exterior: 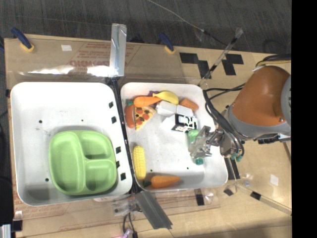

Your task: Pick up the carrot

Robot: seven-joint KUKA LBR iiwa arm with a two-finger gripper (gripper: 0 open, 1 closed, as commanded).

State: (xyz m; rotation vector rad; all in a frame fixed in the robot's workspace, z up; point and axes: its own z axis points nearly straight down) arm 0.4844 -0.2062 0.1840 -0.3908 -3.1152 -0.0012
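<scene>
The gripper (200, 145) hangs low over the right side of the right bin (171, 155), its teal-tipped fingers pointing down and to the left in the view. The metal and teal parts blur together, so whether the jaws are apart or together cannot be told, and nothing can be made out between them. Behind it, up and to the right, the wrist rises into the orange band (257, 100) of the arm.

The carrot (163, 181) lies below and to the left of the gripper, apart from it, flat along the bin's near wall with its thick end to the left. Just left of the carrot, and farther from the gripper, the corn (139, 161) lies along the bin's left wall, its lower end close to the carrot's thick end.

Just above and to the left of the gripper sits a black and white box (183, 123). Beyond that, at the bin's far end, the toys crowd together: a banana (167, 97), a pizza slice (141, 115) and some orange pieces, one (188, 104) by the banana's right end.

Well to the left of the gripper, in the left bin (29, 113), rests a green plate (83, 160) with compartments.
</scene>
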